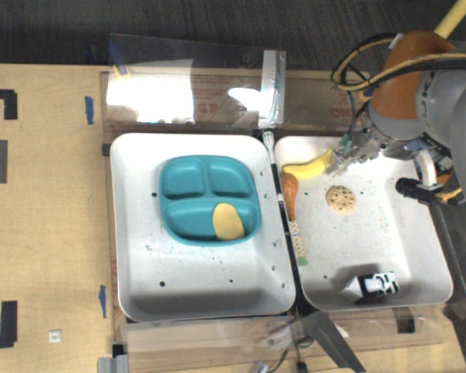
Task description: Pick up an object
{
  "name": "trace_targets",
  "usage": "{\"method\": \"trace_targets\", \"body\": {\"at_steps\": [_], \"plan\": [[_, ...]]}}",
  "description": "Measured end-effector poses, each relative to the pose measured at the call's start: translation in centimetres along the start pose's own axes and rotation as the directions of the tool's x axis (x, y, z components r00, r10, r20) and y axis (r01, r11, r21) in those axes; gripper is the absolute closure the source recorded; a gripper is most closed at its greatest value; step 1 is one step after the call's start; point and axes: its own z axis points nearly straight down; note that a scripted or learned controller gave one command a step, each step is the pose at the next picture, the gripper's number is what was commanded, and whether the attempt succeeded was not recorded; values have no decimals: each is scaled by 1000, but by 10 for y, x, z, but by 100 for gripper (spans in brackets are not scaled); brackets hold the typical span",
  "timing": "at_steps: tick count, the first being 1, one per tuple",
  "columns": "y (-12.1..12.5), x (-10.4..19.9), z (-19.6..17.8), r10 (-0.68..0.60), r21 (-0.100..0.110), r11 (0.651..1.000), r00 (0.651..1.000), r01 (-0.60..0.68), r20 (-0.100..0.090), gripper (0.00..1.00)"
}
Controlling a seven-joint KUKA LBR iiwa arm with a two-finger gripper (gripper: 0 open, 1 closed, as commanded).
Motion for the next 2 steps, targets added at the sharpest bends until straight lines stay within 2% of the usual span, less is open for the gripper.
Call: {"method": "trace_targets", "body": {"at_steps": [1, 2], "plan": [[0, 0, 1, 0, 1, 1000, 1000, 0, 0, 0], [-57, 20, 13, -165, -8, 986, 986, 165, -1, 0]]}}
